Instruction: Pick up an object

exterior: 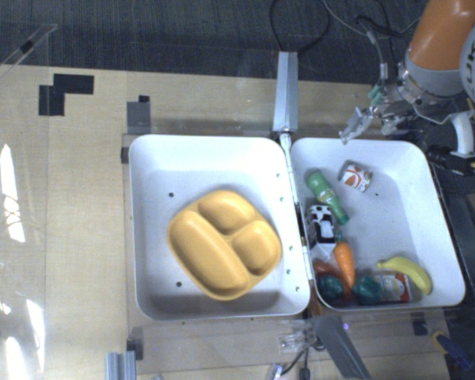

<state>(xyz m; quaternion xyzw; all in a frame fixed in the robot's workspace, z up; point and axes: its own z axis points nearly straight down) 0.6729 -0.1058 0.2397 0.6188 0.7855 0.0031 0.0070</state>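
The right bin (439,212) holds several small objects: a white and orange can (355,176), a green bottle (325,195), a black and white item (322,224), an orange carrot (344,263), a yellow banana (407,271), a teal piece (370,289) and a red piece (330,284). My gripper (358,125) hangs above the bin's far edge, up and a little right of the can, with its fingers spread open and nothing between them. The orange band (451,18) of the arm sits at the top right.
The left bin (154,172) holds a yellow divided plate (224,242). A metal post (286,93) stands between the bins at the back. Black cables (301,14) loop over the dark floor behind the bench. Black markers (63,89) lie on the wood at left.
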